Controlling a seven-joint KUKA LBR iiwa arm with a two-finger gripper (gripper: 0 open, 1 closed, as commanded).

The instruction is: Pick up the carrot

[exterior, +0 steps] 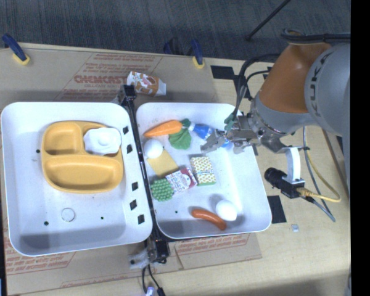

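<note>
Dark carpet behind, cardboard-topped bench [111, 66] with two white bins; your landmark is the right bin [250, 193]. The carrot [164, 128] lies in that bin's upper-left corner, orange body with its green top [181, 137] at its right end. Its long axis runs roughly left-right, tilted slightly, with the tip toward the bin divider. Your gripper [219, 142] sits over the bin's upper-right part, near a small blue item [201, 130]. The fingers hold nothing visible; whether they are wide or narrow you cannot tell here, too blurred. The carrot lies to the left of the fingers and a little farther up, apart, not touching. Judgement: you need to travel left across the bin and close across the carrot's short width.
</note>
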